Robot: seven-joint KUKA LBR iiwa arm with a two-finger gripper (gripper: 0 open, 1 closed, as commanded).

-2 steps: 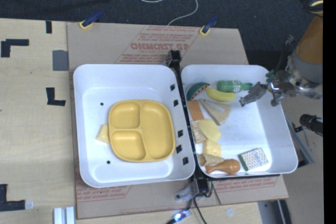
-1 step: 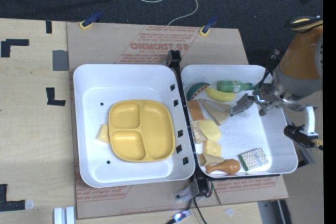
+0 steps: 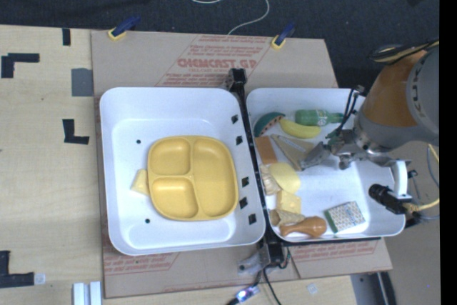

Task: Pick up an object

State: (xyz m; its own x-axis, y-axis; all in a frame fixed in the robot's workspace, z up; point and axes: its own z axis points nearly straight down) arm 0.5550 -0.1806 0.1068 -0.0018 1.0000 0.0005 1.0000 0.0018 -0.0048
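Pincer (image 3: pixel 308 159) hangs low in the right bin (image 3: pixel 371 225), just below the banana (image 3: pixel 300 128); its opening cannot be told.

A grey robot arm's claw (image 3: pixel 308 159) reaches into the right white bin (image 3: pixel 371 225) near a yellow plastic banana (image 3: pixel 300 128); a yellow divided plate (image 3: pixel 193 177) fills the left white bin (image 3: pixel 118 153).

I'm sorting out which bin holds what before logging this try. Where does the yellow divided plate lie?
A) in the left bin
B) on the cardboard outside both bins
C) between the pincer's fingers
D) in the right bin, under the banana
A: the yellow divided plate lies flat on the floor of the left bin, while the banana and the pincer are over in the right bin.
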